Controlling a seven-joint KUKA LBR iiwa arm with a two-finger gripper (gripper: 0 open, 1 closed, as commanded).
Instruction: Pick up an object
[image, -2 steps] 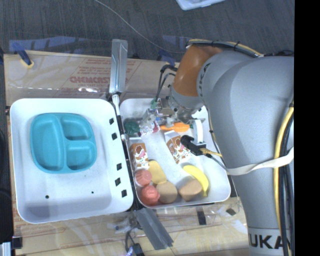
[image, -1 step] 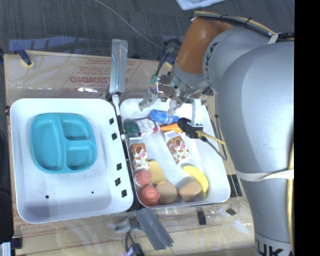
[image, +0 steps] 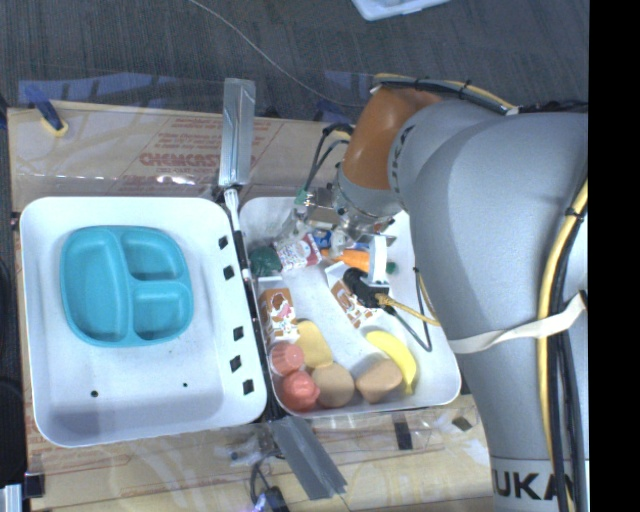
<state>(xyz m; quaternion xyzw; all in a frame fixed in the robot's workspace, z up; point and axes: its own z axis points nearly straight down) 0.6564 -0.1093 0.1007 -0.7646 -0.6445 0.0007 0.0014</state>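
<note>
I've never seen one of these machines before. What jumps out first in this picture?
The big grey arm with its orange band dominates the right side, reaching down into the right bin. That bin is crowded with small things, among them a yellow banana and a red apple near its front edge. In the left bin lies a turquoise divided tray.

Dark grey carpeted floor runs across the top of the frame, crossed by a thin pale cable. Below it lies a brown cardboard-covered bench top printed with faint red lettering. A grey metal bracket stands at upper centre, another at bottom centre. Light is even and soft.
</note>
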